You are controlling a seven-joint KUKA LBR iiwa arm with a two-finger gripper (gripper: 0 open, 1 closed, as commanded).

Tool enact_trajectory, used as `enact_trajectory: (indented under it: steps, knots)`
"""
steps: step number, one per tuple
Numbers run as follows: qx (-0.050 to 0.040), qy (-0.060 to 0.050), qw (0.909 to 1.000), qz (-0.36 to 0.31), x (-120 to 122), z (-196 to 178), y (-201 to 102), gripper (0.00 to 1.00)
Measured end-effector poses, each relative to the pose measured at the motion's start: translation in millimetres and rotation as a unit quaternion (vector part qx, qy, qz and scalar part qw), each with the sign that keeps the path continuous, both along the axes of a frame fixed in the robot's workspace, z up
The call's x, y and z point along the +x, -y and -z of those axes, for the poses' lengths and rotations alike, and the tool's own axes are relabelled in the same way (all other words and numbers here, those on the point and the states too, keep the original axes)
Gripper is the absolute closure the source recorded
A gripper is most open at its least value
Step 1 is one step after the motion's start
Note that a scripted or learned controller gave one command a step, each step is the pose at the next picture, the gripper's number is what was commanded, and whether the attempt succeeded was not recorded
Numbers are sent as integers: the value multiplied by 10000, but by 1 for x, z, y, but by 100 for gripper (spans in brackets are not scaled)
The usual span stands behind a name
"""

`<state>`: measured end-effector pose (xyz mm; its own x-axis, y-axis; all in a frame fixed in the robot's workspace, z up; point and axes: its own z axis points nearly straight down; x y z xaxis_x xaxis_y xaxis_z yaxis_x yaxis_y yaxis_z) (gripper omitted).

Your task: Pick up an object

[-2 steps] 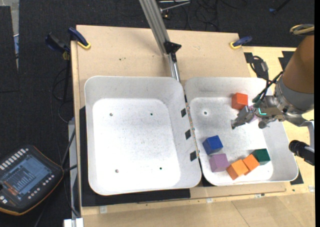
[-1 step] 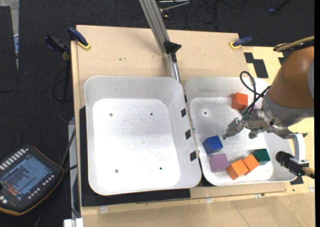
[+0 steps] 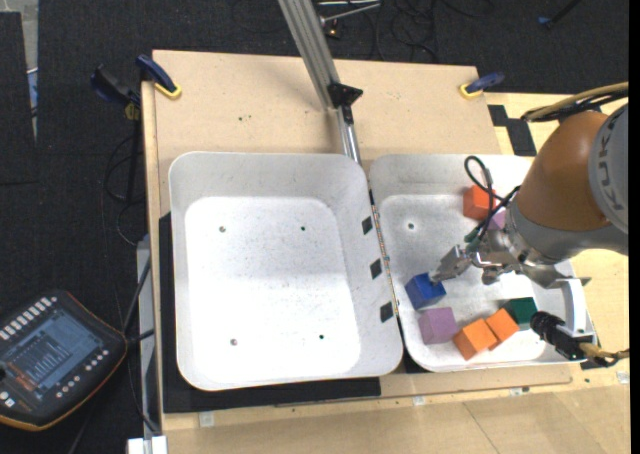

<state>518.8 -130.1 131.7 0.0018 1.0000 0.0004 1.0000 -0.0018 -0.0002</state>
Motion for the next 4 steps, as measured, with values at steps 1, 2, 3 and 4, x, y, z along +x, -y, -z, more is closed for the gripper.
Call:
enact_trajectory:
  steps: [1,2,3,4]
  knots:
    - [-17,97,9999,-19,6,11,1,0]
    - [-16,121,9999,-11,8,2,0,100]
    - [-13,40,10000,-26,15,-61,-1,100]
    - [-14,43,10000,-29,17,-125,-3,100]
